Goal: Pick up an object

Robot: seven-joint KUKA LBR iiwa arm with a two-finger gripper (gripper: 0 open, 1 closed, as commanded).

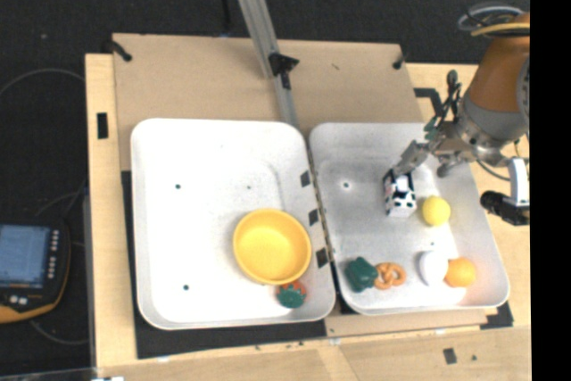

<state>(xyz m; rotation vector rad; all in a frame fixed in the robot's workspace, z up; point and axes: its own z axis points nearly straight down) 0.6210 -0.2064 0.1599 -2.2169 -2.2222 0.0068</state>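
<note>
1. Left bin [178, 156]: yellow bowl [272, 245], with a small green-red piece at its lower edge.
2. Right bin [357, 156]: the hand [403, 177] sits low over a black-white cube [401, 195]; you cannot tell its grip. A lemon [435, 211] lies just beside.
3. Judged step: the approach or grasp. Next, you need a clean close on the cube, then a lift.

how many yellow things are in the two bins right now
2: a yellow bowl near the left bin's front right corner, and a yellow ball in the right bin beside the gripper. Others could hide under the arm.
</note>
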